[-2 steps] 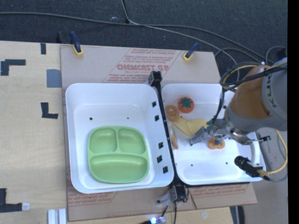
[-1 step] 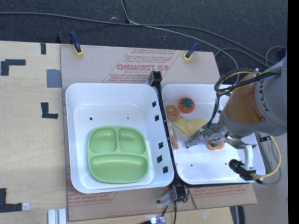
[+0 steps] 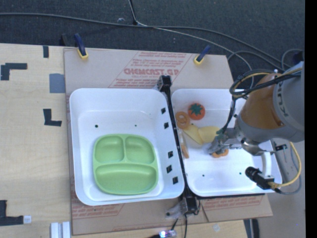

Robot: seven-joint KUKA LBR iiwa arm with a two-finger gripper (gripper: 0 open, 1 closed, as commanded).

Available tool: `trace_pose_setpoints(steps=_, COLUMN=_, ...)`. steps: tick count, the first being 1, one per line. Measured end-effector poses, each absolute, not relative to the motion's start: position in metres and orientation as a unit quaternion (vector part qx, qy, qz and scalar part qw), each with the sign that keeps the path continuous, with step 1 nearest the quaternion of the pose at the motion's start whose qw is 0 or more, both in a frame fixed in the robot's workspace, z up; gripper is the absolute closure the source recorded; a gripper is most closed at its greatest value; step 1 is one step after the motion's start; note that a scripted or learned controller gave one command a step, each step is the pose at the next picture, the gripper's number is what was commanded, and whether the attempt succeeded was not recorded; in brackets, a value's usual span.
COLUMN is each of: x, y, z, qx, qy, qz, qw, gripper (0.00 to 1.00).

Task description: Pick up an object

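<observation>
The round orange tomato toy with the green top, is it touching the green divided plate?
Apart. The camera view shows the tomato toy in the right bin, the plate in the left.

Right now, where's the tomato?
The tomato sits in the right bin, near its back wall, just right of the orange ring.

My arm [image 3: 285, 108] is a fat grey cylinder with a broad orange band above the wrist. Black cables loop over it, a yellow cable trails beside it, and the gripper [image 3: 216, 148] is dull grey metal.
</observation>
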State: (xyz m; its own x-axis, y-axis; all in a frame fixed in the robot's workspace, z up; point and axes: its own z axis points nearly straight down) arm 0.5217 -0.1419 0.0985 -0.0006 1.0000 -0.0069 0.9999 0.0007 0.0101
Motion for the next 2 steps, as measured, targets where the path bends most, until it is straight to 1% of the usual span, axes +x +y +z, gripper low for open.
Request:
trace_pose_setpoints(steps=1, x=0.518, y=-0.134, z=0.143, qx=0.706, qy=0.708, qz=0.0002, qw=0.0, gripper=1.0)
trace_pose_setpoints(steps=2, x=0.519, y=-0.139, z=0.187, qx=0.707, qy=0.707, qz=0.0007, qw=0.001, gripper=1.0)
